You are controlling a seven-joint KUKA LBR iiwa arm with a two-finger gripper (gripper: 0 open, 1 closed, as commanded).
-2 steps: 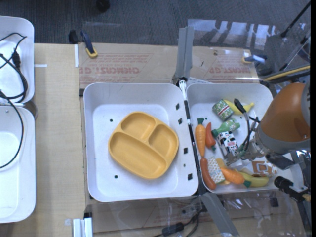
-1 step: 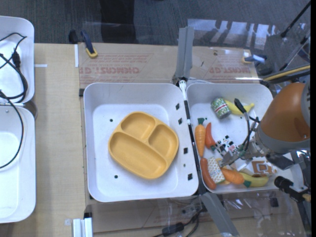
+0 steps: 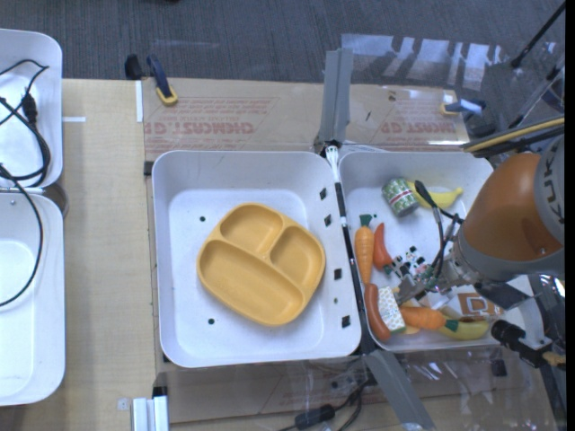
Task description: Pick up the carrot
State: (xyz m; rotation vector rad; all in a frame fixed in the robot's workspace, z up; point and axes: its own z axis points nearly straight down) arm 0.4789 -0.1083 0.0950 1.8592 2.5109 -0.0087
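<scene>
Claw [image 3: 422, 281] sits low in the right bin [image 3: 359, 171], amid the clutter near that bin's front half, and whether it is spread or pressed together cannot be told from this slanted view, since the dark wrist parts and the arm's orange band [image 3: 512, 209] crowd over it. Nothing can be seen pinched in it.

One carrot [image 3: 363, 251] lies lengthwise against the right bin's left wall, green top pointing away from the camera, with a red pepper [image 3: 381, 245] touching its right side. A second orange, carrot-like piece [image 3: 424, 316] lies near the front wall, just beside a banana [image 3: 469, 329] and a small speckled block [image 3: 388, 308].

To do the grasp well, I judge the claw should come straight down over the carrot's thick middle, set across its length. The wall on one side and the pepper on the other leave little room, so a slip or a double pick seems the main risk. The left bin [image 3: 171, 241] holds a yellow divided plate [image 3: 260, 264] and plays no part in this step
</scene>
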